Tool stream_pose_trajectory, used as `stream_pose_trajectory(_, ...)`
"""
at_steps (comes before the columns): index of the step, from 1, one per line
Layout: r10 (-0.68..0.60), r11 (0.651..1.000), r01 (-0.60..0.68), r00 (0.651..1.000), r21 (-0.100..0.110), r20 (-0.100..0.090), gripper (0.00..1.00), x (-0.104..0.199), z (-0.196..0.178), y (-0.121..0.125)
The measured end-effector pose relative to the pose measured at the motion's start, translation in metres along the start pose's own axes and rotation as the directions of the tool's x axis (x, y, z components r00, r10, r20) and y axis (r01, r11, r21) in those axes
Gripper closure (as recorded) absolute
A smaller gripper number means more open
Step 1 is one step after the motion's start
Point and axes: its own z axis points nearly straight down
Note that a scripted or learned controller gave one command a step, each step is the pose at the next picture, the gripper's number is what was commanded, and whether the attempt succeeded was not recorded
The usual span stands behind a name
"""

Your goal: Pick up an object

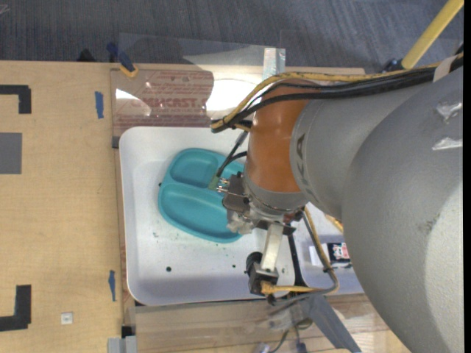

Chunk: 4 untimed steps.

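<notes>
Hanging over the right edge of the teal dish [193, 197], the end effector [237, 208] hides its grip; I cannot tell.

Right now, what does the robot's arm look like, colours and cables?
The arm is bulky, smooth and grey, with a glossy orange band above the wrist. A bundle of black and yellow cables runs along it to the band.

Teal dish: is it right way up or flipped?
Right way up: the teal dish shows two hollows facing up, a ridge between them, inside the white bin. The arm hides its right end.
</notes>
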Motion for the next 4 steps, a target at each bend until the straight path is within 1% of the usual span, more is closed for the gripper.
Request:
stream_pose_trajectory(1, 0.457, 0.889, -0.457, 0.889, 0.001, 0.002, 1.00, 0.033, 0.010, -0.010)
stream_pose_trajectory(2, 0.617, 0.787, -0.617, 0.787, 0.000, 0.002, 1.00, 0.057, 0.016, 0.000)
stream_pose_trajectory(3, 0.807, 0.590, -0.807, 0.590, 0.000, -0.001, 1.00, 0.065, 0.015, -0.020)
stream_pose_trajectory(4, 0.878, 0.479, -0.878, 0.479, -0.001, -0.001, 1.00, 0.063, 0.020, -0.019)
